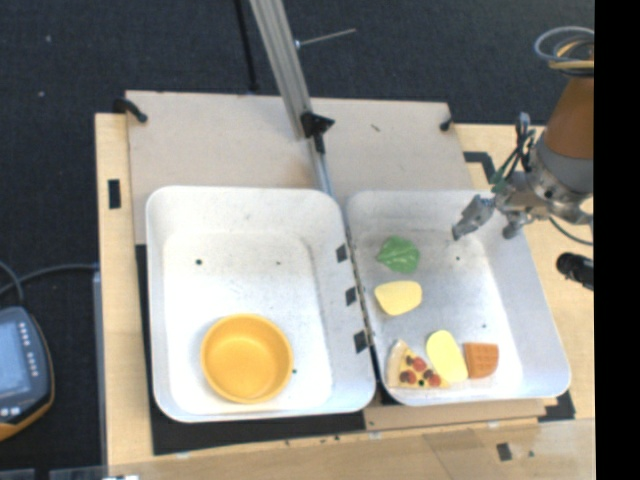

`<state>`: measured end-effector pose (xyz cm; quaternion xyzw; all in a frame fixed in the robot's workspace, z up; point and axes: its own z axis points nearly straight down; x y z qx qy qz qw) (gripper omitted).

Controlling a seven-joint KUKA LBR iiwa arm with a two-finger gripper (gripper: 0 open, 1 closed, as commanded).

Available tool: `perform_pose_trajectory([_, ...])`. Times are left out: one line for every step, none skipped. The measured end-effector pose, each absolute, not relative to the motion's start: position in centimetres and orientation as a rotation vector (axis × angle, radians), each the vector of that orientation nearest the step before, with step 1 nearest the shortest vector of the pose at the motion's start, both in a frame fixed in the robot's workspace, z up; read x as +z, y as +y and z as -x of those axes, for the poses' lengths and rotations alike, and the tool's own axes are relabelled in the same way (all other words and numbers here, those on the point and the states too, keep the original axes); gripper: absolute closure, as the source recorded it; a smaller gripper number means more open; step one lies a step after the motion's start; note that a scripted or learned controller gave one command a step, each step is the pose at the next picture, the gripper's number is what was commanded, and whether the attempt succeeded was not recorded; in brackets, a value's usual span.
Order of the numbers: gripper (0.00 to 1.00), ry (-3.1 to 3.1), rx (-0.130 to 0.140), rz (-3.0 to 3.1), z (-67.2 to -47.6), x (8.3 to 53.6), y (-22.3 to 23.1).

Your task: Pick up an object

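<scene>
- The end effector (488, 218) hovers at the right bin's (520, 298) upper right, fingers spread apart, gripping nothing.
- Below and to its left lie a green leaf-shaped piece (398, 255) and a pale yellow wedge (398, 297).
- In the bin's lower part sit a pizza slice (412, 368), a yellow oval (445, 356) and an orange block (481, 359).
- A yellow bowl (247, 357) sits lower in the left bin (200, 228).

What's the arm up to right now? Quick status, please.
Gripper open, holding nothing, above right bin far edge. Green leaf nearest. Path clear.
</scene>
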<state>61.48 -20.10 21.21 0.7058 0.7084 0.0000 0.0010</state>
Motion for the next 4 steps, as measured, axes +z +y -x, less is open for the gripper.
perform_pose_trajectory([0.00, 2.225, -0.001, -2.215, -61.5, 21.2, -20.1])
perform_pose_trajectory([0.00, 2.228, -0.006, -2.218, -61.7, 15.0, -19.8])
perform_pose_trajectory([0.00, 2.223, -0.005, -2.221, -61.6, 9.8, -19.9])
perform_pose_trajectory([1.00, 2.220, 0.002, -2.214, -61.8, 11.3, -20.0])
